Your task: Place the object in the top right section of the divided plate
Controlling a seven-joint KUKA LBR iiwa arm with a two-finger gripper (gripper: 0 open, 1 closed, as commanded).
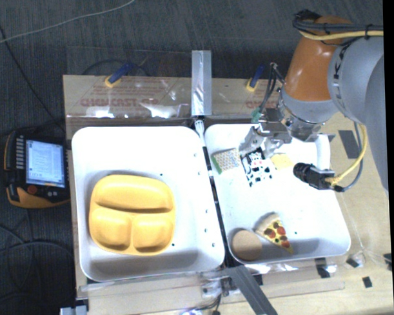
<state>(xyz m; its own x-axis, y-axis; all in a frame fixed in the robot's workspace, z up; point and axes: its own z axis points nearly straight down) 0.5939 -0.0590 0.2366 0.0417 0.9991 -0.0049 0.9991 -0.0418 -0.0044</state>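
The gripper [256,159] is hanging over the right bin [328,213]; whether it is open, I cannot tell. A pizza slice [274,231] is lying at its six o'clock, the yellow divided plate [130,213] sitting in the left bin [99,141], dark carpet [26,63] surrounding the bench

Left of my bench a handheld screen pendant [37,167] lies on the dark floor; two blue-yellow clamps [117,75] grip its back edge.
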